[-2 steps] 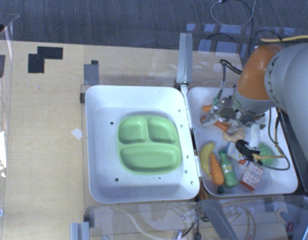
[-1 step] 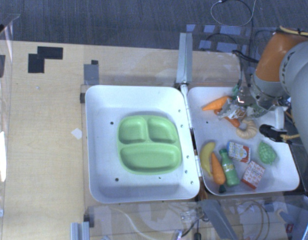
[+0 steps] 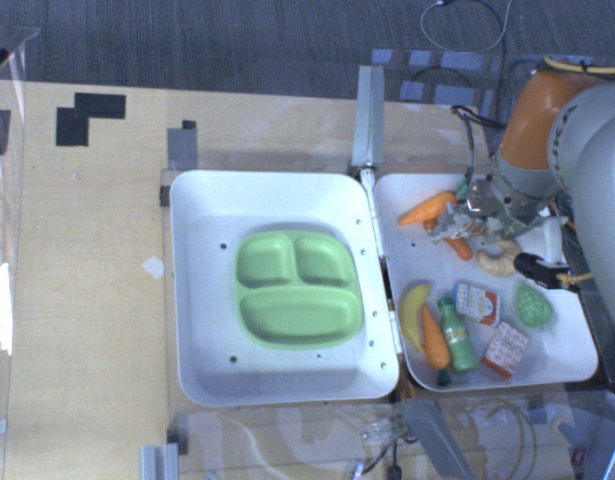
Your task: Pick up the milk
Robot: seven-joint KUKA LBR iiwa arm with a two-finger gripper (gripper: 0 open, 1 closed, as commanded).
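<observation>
we saw the jaws (image 3: 465, 220) low in the far part of the right bin (image 3: 585, 366), just beside a carrot (image 3: 427, 209), but their metal parts blurred together and we could not tell how far open they stood or whether they had hold of anything. the milk (image 3: 476, 302), a small boxy carton with a printed front, lay flat near the middle of that bin, apart from the jaws. a second printed carton (image 3: 506, 349) lay near it, towards the front. beside them were a green bottle (image 3: 457, 336), another carrot (image 3: 435, 337), a curved yellow banana (image 3: 413, 311) and a knobbly green vegetable (image 3: 533, 306). the left bin (image 3: 202, 368), smooth white, held a matte green divided plate (image 3: 298, 288). the desk (image 3: 82, 288) was pale wood.
</observation>
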